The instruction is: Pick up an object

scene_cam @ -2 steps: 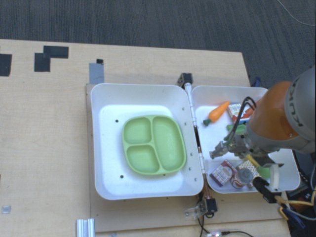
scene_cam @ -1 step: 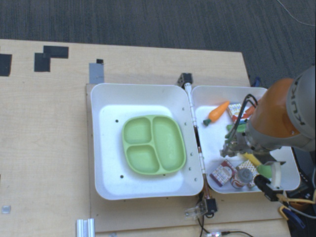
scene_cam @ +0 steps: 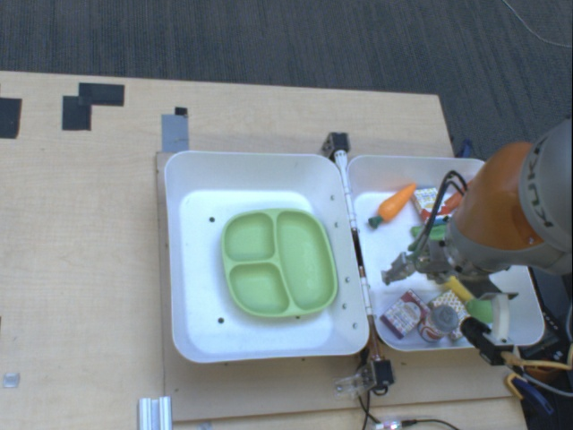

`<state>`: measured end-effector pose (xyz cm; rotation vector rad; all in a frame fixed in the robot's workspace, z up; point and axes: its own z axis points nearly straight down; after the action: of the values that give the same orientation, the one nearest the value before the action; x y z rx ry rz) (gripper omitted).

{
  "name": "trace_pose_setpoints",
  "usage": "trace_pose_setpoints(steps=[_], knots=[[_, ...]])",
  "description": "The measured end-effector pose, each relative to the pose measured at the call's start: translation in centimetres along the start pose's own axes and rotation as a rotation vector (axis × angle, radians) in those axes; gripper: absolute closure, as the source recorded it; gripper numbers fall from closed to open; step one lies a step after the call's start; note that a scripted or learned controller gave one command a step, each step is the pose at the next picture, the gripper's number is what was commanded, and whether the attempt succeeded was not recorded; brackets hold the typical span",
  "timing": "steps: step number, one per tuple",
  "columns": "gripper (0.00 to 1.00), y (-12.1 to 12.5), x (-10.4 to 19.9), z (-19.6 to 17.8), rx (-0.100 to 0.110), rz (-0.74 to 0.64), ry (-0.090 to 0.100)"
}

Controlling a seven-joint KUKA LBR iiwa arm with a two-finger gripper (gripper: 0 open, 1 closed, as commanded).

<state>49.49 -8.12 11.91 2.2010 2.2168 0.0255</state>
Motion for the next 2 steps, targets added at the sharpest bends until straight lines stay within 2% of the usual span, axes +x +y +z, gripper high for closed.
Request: trace_pose_setpoints(steps=[1,2], knots=[[0.0,-0.7,-0.6,3.2,0.017,0.006,0.001],[1.0,-0.5,-0.6,2.1,0.011,0.004,0.0]])
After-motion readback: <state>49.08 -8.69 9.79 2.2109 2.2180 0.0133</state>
